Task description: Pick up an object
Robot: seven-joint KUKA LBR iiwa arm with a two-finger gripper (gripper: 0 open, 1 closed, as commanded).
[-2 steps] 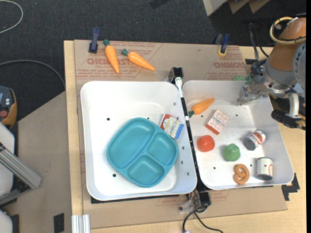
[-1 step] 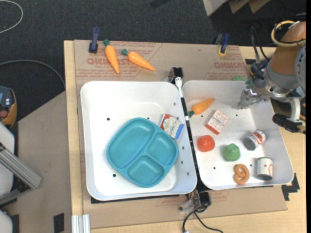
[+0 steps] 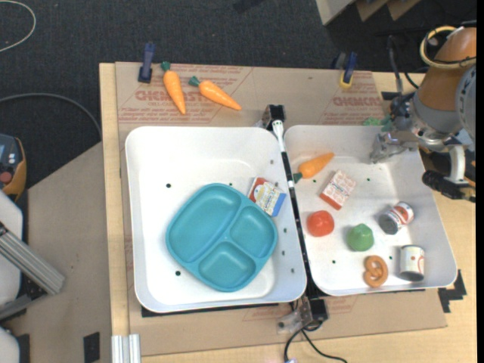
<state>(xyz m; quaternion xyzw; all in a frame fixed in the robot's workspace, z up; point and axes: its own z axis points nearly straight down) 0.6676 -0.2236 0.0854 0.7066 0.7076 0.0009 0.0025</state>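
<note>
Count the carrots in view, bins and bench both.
3. Two carrots lie on the cardboard behind the left bin, one left of the other. A third carrot lies in the right bin, near the divider.

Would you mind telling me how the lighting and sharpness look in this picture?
Camera view: soft, even light; the two shallow white bins are bright without harsh glare; the teal divided plastic plate casts a faint shadow; the grey arm's end effector looks slightly blurred.

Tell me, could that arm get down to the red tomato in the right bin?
Probably yes. The tomato lies open on the bin floor, apart from the carrot and green piece. Nothing covers it, and the gripper hangs over that bin's far corner.
</note>
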